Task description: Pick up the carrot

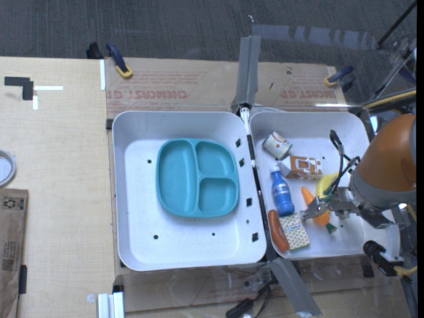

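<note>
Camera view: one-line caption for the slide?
Arm's tool down at the carrot in the right bin, beside a blue bottle; teal divided plate in left bin.

My tabletop (53, 138) is pale wood. Two shallow white bins rest on it side by side: the left bin (132, 244) and the right bin (351, 121). Printed cardboard (179, 88) lies beneath them. A tape roll (5, 169) and a brown packet (13, 244) lie at the tabletop's left edge.
</note>
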`<act>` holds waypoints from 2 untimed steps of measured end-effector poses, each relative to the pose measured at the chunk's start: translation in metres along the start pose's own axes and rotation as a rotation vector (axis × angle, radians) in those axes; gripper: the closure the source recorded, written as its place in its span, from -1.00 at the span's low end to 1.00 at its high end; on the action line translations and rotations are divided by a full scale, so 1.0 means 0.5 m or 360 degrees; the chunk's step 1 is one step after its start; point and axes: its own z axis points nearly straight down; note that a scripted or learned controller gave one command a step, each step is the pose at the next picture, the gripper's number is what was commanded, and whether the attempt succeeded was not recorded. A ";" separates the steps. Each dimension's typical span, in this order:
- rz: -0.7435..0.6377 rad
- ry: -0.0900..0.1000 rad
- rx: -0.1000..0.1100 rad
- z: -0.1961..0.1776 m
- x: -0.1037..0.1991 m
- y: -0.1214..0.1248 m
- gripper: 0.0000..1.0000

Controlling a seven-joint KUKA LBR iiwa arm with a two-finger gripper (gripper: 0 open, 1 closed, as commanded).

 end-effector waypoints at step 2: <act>0.0048 -0.0004 -0.0004 -0.269 0.132 0.007 1.00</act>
